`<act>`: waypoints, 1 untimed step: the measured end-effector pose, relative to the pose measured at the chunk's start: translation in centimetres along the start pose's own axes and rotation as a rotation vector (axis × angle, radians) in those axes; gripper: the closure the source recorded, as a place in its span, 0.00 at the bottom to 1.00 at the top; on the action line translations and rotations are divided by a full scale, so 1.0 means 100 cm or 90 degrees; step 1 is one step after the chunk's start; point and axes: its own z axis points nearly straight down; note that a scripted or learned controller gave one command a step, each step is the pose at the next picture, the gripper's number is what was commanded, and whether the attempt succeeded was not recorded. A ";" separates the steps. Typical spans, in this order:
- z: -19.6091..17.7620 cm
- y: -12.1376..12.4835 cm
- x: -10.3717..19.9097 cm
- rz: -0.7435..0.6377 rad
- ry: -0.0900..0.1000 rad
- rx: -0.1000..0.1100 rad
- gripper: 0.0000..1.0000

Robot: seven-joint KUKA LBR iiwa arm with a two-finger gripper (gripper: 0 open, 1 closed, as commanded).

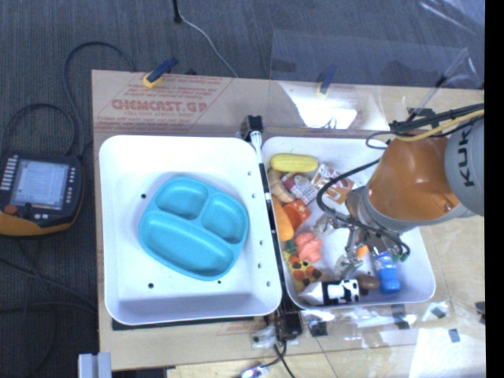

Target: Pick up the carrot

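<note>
Arm comes in from the right, orange band [413, 181] sitting over the right bin [426, 290]. Gripper [352, 252] is low inside that bin, over the clutter in the middle; can't tell whether it is released or clenched (wrist and cables block the tips), and nothing is visibly between them.

Carrot [282, 220] lies along the right bin's left wall, orange, just below the yellow corn-like piece [294, 163] and beside a red item [297, 212]. It is left of the gripper, apart from it.

Other contents: pink toy [309, 246] near bin centre, blue bottle [387, 275] toward the lower right, black-and-white item [342, 291] at the front edge.

Left bin [126, 290] holds a blue divided plate [194, 226], three compartments. Teach pendant [38, 192] sits on the floor at far left.
</note>
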 end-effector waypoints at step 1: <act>-0.007 0.002 0.003 0.000 0.010 -0.004 1.00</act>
